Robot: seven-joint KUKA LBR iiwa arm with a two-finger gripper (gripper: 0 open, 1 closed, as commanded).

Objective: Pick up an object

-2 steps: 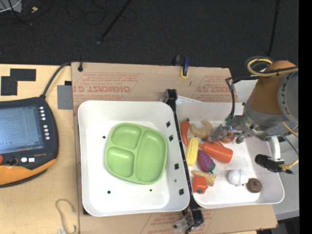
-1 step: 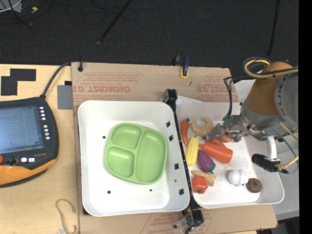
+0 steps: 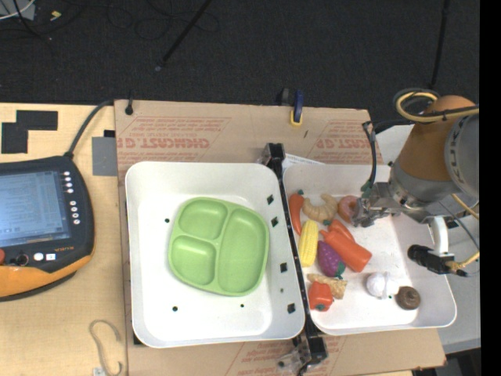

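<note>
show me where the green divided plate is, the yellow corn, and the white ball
green divided plate (image 3: pixel 218 246), camera view, on the ridge between its compartments.
yellow corn (image 3: pixel 308 240), camera view, on the middle of the cob.
white ball (image 3: pixel 377 285), camera view, on its top surface.

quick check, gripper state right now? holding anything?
Gripper: low over the right bin, beside the toy food pile; open or closed cannot be told, and nothing is visibly held.

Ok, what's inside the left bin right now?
A green divided plate lies flat in the left bin, with white bin floor showing around it. Whatever is beneath the plate is covered, so I cannot tell.
</note>
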